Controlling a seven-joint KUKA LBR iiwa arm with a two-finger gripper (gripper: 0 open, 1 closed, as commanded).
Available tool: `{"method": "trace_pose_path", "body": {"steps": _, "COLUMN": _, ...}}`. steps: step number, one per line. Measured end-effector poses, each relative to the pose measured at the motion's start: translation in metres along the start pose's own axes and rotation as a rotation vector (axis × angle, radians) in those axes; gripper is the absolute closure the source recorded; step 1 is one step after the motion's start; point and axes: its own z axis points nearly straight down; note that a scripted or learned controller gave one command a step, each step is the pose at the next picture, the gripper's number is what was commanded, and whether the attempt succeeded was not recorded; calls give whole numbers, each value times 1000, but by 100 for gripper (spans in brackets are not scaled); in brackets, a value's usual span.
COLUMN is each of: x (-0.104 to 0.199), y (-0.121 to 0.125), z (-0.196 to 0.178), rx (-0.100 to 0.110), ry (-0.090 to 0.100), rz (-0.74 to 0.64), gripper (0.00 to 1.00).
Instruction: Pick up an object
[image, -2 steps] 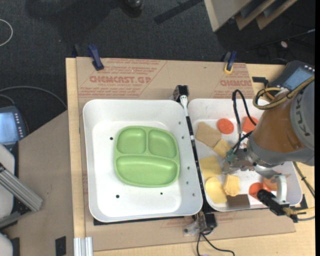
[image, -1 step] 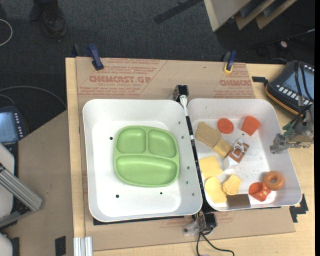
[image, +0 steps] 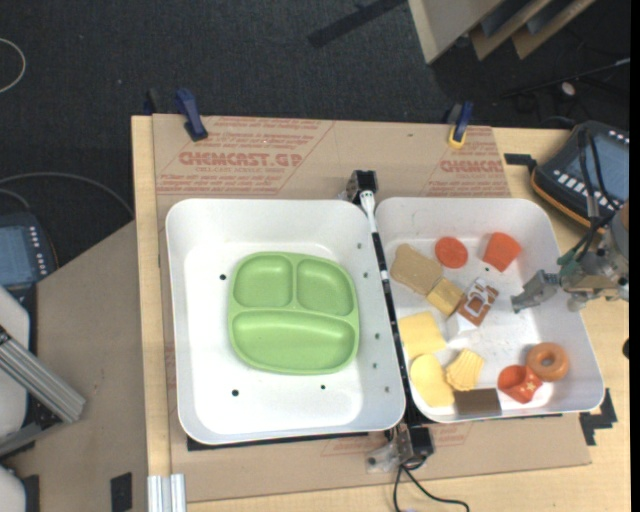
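The right bin (image: 570, 330) holds several toy foods. Among them are a red disc (image: 452, 251), an orange block (image: 501, 250), a tan bread slice (image: 414, 268), a yellow cheese cube (image: 446, 297) and a small brown-and-white piece (image: 479, 302). Nearer the front lie a yellow slice (image: 421, 333), a ridged yellow chip (image: 464, 369), a brown bar (image: 476, 402), a red piece (image: 518, 383) and a donut (image: 547, 361). My gripper (image: 528, 294) reaches in low from the right edge. It is just right of the brown-and-white piece and I see nothing in it.
The left bin (image: 195, 300) holds a green divided plate (image: 293, 312). A black divider strip (image: 378, 270) runs between the bins. Cardboard (image: 240, 155) lies under both bins, with clamps at the back. A handheld controller (image: 585, 175) sits at the far right.
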Motion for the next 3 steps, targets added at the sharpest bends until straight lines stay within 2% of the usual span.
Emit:
{"method": "trace_pose_path", "body": {"steps": 1, "x": 78, "y": 43, "z": 34, "rx": 1, "ry": 4, "rz": -9, "gripper": 0}}
{"method": "trace_pose_path", "body": {"steps": 2, "x": 63, "y": 87, "z": 110, "rx": -11, "ry": -4, "rz": -1, "gripper": 0}}
{"method": "trace_pose_path", "body": {"steps": 3, "x": 102, "y": 162, "z": 110, "rx": -7, "ry": 0, "rz": -7, "gripper": 0}}
